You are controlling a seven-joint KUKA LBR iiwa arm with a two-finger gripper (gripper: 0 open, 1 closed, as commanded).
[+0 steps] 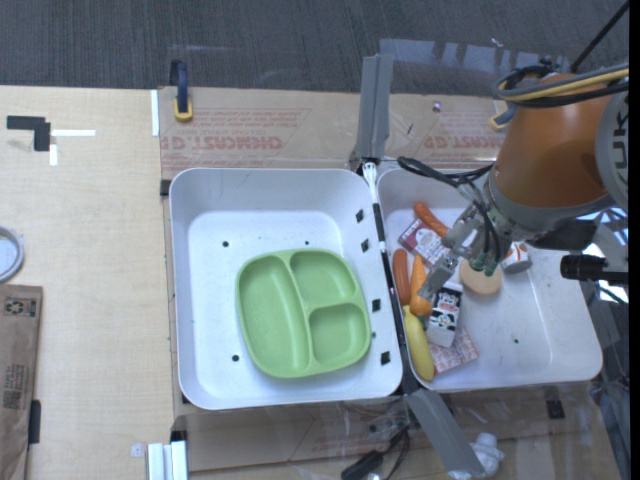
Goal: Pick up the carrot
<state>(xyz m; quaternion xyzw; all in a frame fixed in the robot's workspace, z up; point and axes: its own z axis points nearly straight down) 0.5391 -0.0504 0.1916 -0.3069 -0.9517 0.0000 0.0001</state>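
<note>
We find two shallow white bins side by side on the tabletop [80, 198], with the left bin [190, 298] carrying a green divided plate [303, 311] of three compartments, lying flat near its middle. The right bin [540, 353] carries a cluster of items toward its left wall. The carrot [401, 276] lies there, just beside the wall that divides the bins, its length running roughly toward and away from the camera; a second orange piece [418, 290] lies close along its right side, and we cannot tell whether the two touch. A further orange-red elongated item [431, 218] lies above them, near a red-and-white packet [418, 238]. Below the carrot we note a yellow banana-like item [418, 348] close to the bin's front left corner, resting partly on a flat printed card [455, 353], and a small black-and-white carton [444, 316] beside it. A pale round item [482, 280] sits to the right of the cluster. The arm [550, 158], grey with an orange band, reaches in from the right, and its gripper [447, 263] hangs over the cluster, just right of the carrot. The fingers [433, 280] appear slightly parted and point down toward the left; we see nothing held between them, and the carrot rests on the bin floor apart from them. A blue-and-yellow clamp [180, 90] stands on the tabletop behind the left bin.
</note>
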